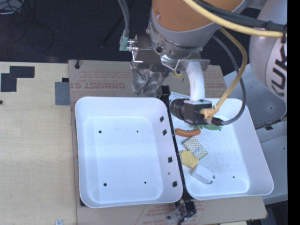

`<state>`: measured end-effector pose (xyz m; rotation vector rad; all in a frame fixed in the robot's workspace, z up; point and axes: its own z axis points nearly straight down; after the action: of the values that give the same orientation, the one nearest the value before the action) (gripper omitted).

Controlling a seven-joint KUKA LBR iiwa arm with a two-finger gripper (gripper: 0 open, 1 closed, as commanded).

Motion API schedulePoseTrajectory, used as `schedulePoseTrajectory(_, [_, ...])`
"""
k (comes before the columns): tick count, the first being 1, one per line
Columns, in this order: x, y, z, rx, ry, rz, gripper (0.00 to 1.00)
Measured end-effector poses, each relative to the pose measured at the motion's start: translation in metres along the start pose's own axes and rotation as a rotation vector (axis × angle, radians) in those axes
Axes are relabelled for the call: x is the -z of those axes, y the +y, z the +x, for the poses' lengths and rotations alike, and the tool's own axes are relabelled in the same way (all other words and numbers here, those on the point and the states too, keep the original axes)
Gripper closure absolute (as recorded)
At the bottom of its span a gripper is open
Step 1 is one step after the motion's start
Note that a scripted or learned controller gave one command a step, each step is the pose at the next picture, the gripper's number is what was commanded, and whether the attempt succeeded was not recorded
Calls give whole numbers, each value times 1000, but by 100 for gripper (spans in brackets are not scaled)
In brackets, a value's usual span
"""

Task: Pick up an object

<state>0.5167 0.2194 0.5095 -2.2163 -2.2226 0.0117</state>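
Nearest to the camera, at the front of the right bin, lies one clear plastic piece, pale and hard to read against the white floor. Just behind it and touching it, close to the divider between the bins, is one yellow block. Behind this, touching its upper edge, lies one small packet with a blue and yellow pattern, turned like a diamond. A little further back is one orange sausage-shaped object, lying across the bin. Just beside its right end one green item shows partly from under the black camera unit with the yellow cable. So I count five objects, one of each kind, all in the left half of the right bin.

The left bin stands just beside it, the two rims touching along the middle. There are two bins in all, both on a cardboard sheet with red print, which lies on the pale wooden surface.

Furthest back, the tool hangs under the grey wrist with the orange band, above the back rim of the left bin, near the corner where the bins meet. It looks blurred and dark here, and I cannot tell its state. It is well apart from the five objects.
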Motion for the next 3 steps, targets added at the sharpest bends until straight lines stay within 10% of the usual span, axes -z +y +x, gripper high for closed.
schedulePoseTrajectory(3, [46, 34, 20, -7, -3, 4, 100])
